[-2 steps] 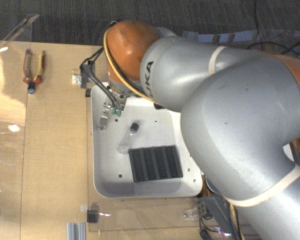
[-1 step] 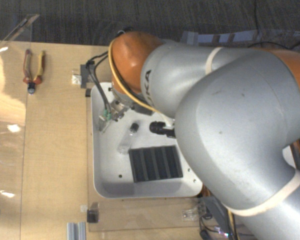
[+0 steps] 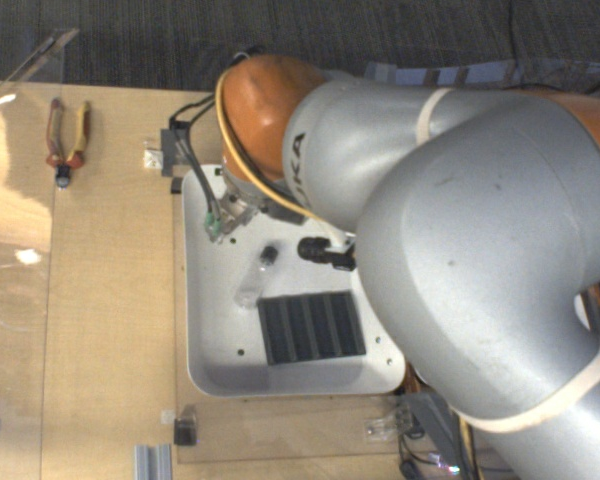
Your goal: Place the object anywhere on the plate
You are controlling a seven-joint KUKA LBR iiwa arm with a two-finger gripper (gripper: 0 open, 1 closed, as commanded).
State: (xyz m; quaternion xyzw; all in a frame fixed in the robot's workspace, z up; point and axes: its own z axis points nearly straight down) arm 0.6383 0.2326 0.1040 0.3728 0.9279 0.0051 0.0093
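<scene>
A dark ribbed rectangular plate lies flat near the front of the left white bin. Behind it on the bin floor rests a small dark-and-grey object. A small clear piece lies just left of the plate's back corner. My gripper hangs under the orange wrist band at the bin's back left. It is a short way left of and behind the small object, and nothing shows in its grasp. The bulky grey arm hides the bin's right part.
Red-and-yellow-handled pliers lie on the wooden bench at the far left. A small black clamp sits at the bench's front edge below the bin. The arm covers the right bin.
</scene>
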